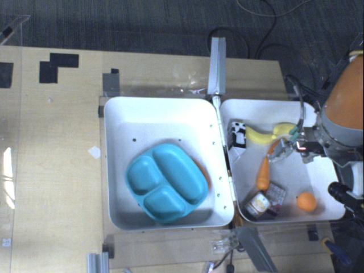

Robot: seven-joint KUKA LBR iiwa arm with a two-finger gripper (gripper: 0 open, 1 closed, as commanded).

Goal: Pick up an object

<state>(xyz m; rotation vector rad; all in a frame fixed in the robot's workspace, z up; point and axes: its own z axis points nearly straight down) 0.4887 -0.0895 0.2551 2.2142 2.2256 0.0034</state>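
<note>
Two white bins (114, 152) (324, 186), one blue plate (166, 181), one banana (264, 135), one carrot (263, 174), one orange (306, 202).

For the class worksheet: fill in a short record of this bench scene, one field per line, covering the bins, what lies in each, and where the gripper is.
left bin: blue divided plate
right bin: banana, carrot, orange, small jar, black-and-white item
gripper: over the right bin, near the carrot's upper end and the banana
held object: none seen between the fingers
arm: enters from the right
</note>
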